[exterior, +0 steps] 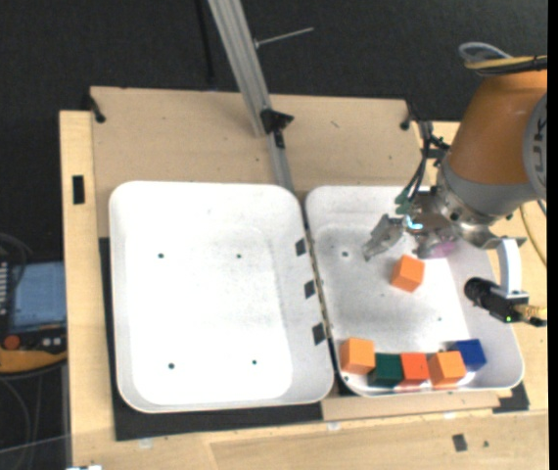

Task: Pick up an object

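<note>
An orange cube (pixel 407 273) lies tilted on the floor of the right bin (pixel 357 209), near its middle. My gripper (pixel 411 244) hovers just above and behind the cube, under the grey and orange arm that comes in from the right. One grey finger (pixel 382 237) points down to the left, and the other sits spread toward the right. The gripper is open, and the cube is below the fingertips, not between them.
Along the right bin's front wall sits a row of cubes: orange (pixel 358 353), green (pixel 388 368), orange (pixel 415 366), orange (pixel 446 366) and blue (pixel 469 352). The left bin (pixel 127 262) lies beside it. A metal post (pixel 250 67) rises behind the bins.
</note>
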You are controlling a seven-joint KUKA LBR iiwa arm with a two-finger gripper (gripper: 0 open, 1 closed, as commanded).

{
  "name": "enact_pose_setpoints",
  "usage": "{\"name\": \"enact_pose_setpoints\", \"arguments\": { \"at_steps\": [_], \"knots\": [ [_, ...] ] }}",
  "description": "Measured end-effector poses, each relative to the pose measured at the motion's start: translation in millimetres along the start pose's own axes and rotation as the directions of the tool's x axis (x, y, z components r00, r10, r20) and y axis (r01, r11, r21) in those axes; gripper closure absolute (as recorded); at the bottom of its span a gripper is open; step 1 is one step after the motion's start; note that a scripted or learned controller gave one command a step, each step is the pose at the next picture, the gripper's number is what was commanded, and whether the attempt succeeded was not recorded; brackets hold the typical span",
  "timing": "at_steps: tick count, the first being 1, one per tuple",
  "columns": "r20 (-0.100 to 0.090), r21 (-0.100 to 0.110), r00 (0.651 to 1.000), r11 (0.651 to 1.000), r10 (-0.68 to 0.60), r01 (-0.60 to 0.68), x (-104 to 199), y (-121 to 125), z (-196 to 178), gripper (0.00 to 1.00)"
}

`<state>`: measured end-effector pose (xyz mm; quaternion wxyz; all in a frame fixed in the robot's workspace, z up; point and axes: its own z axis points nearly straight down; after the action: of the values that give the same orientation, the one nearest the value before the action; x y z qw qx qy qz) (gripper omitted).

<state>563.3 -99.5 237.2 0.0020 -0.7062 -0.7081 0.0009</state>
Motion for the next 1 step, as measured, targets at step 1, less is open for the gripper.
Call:
{"name": "enact_pose_setpoints", "arguments": {
  "at_steps": [1],
  "knots": [
    [0.000, -0.005, 1.000, 1.000, 0.003, -0.003, -0.1, 0.9, -2.2, 0.00]
  ]
}}
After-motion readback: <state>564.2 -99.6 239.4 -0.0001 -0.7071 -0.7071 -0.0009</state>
